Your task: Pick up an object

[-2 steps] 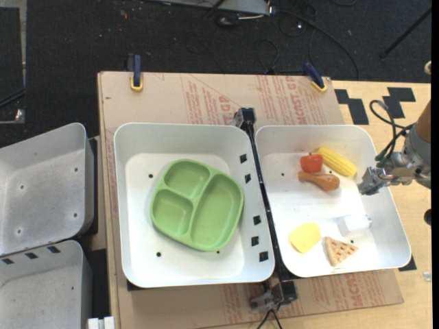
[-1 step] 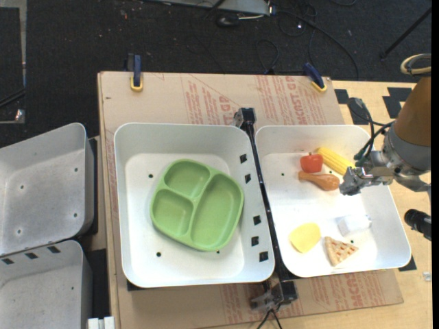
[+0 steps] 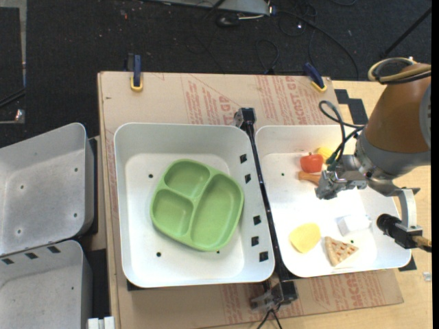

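Observation:
The right bin (image 3: 288, 252) holds a red tomato-like piece (image 3: 311, 162), an orange carrot-like piece (image 3: 310, 177), a yellow piece (image 3: 324, 152) behind them, a yellow disc (image 3: 304, 237), a pizza slice (image 3: 340, 250) and a small white block (image 3: 350, 223). My gripper (image 3: 328, 187) hangs over the right bin, just right of the orange piece and below the red one. Nothing shows between its fingers from here.
The left bin (image 3: 137, 252) holds a green divided plate (image 3: 197, 204). Black clips run along the divider (image 3: 257, 184) between the bins. Spare white bin trays (image 3: 41, 184) lie off the bench at left. A black fitting (image 3: 398, 230) sits at the right bin's right edge.

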